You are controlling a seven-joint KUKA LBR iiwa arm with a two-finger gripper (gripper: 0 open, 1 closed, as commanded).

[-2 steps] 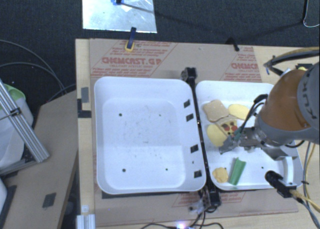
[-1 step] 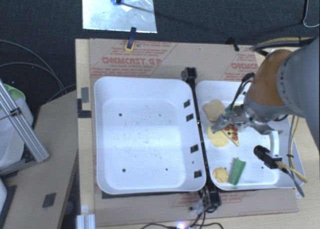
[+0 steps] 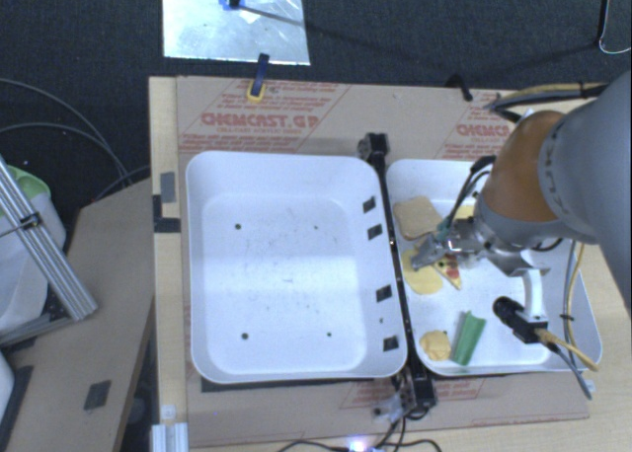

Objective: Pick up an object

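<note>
The right bin (image 3: pixel 583 327) holds several small things. A tan flat piece (image 3: pixel 416 213) lies near its far left corner, and a pale yellow piece (image 3: pixel 426 281) lies below that. A green block (image 3: pixel 467 337) and a small yellow lump (image 3: pixel 434 344) rest by the near wall. My gripper (image 3: pixel 431 253) hangs low over the left part of this bin, between the tan piece and the pale yellow piece. A small red and yellow thing (image 3: pixel 453 269) lies just to its right, partly hidden by the wrist.
The left white bin (image 3: pixel 212 174) sits beside the right one, with a black divider rail (image 3: pixel 387 233) between them. The grey arm with its orange band (image 3: pixel 523 179) covers the right bin's far right part. A cardboard sheet (image 3: pixel 296 110) lies under both bins.
</note>
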